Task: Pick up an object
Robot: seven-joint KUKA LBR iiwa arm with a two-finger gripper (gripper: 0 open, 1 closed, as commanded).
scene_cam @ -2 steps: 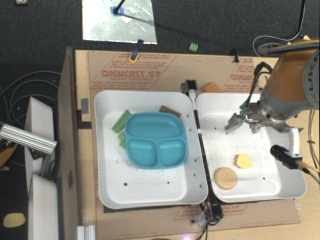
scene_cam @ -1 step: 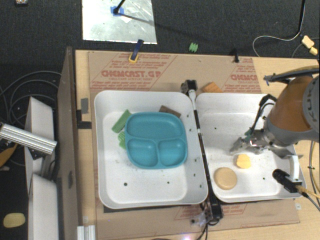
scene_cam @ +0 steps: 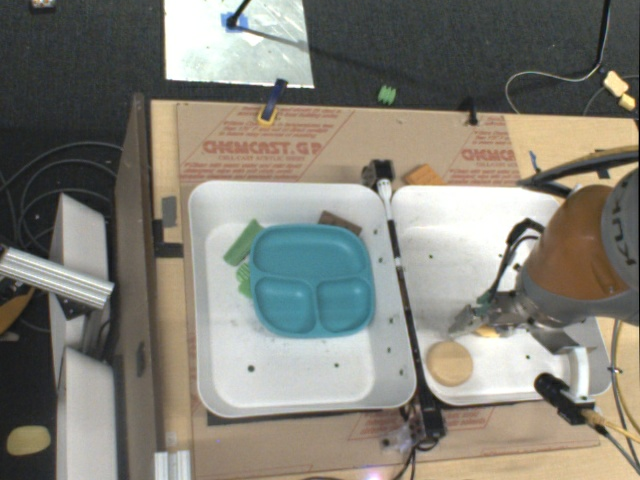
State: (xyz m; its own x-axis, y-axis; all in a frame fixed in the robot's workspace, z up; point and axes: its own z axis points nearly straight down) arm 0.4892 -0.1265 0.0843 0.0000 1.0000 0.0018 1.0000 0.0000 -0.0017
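Camera view: a flat tan disc [scene_cam: 450, 363] lies at the right bin's [scene_cam: 470, 218] near edge, just beside the gripper [scene_cam: 478, 315], which hangs low over the bin floor; its grip cannot be told. Beyond the divider, a smooth blue compartment tray [scene_cam: 310, 280] covers a green piece [scene_cam: 240, 243] and a brown block [scene_cam: 340, 222].

Blue tray [scene_cam: 308, 278] crowding left bin [scene_cam: 215, 373]

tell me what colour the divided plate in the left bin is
Teal blue plate, seen in the camera view.
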